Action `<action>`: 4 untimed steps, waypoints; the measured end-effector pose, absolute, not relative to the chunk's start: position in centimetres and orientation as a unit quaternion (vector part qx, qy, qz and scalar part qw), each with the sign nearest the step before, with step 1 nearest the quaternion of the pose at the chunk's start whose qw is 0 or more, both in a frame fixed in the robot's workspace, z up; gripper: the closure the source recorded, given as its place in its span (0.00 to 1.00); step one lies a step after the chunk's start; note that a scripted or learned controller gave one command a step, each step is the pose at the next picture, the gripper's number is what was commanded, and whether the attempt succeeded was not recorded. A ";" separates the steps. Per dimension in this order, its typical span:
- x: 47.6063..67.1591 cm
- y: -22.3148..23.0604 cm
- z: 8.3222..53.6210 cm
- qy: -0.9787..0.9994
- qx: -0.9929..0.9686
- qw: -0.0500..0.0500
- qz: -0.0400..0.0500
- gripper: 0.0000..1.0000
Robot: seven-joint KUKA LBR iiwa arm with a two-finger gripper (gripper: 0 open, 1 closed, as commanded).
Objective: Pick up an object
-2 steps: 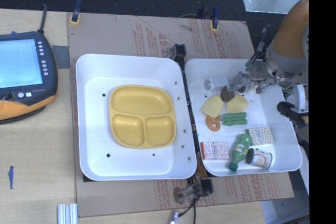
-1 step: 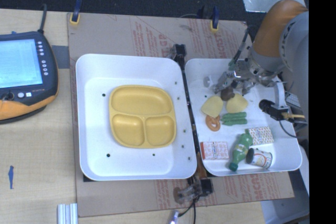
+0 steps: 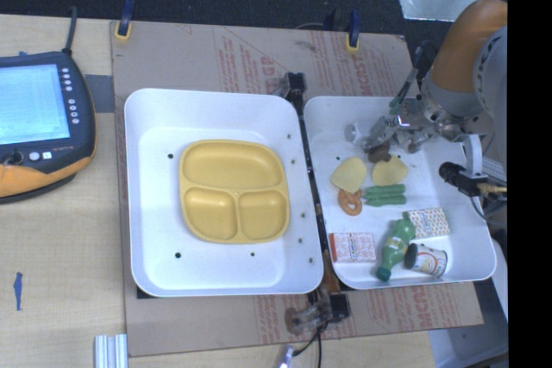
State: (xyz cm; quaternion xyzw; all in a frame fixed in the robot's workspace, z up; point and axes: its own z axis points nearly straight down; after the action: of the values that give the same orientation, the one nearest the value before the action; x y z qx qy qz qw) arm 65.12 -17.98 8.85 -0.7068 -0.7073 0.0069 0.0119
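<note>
My gripper [image 3: 378, 139] reaches in from the right and hangs low over the back of the right bin [image 3: 483, 267]. A small dark brown thing [image 3: 377, 155] lies directly under its tip; whether they touch is unclear. Just in front lie two pale yellow pieces [image 3: 349, 174] [image 3: 390, 171], a green pea pod [image 3: 384, 196] and an orange pretzel shape [image 3: 348, 203]. Nearer the front edge are a green bottle [image 3: 395, 247] on its side, a small can [image 3: 428, 259], a red-and-white packet [image 3: 352, 247] and a second packet [image 3: 429, 222].
The left bin [image 3: 147, 185] holds a yellow divided plate [image 3: 235, 190]. A handheld control pad [image 3: 39, 121] lies on the bench at the far left. The grey arm with its orange band [image 3: 470, 47] crosses the right bin's back right corner.
</note>
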 end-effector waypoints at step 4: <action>63.0 -18.4 12.3 -0.708 -0.706 0.000 0.000 0.00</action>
State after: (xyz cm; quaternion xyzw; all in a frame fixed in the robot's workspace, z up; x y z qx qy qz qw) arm 63.03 -18.39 12.32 -0.7059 -0.7083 0.0003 0.0000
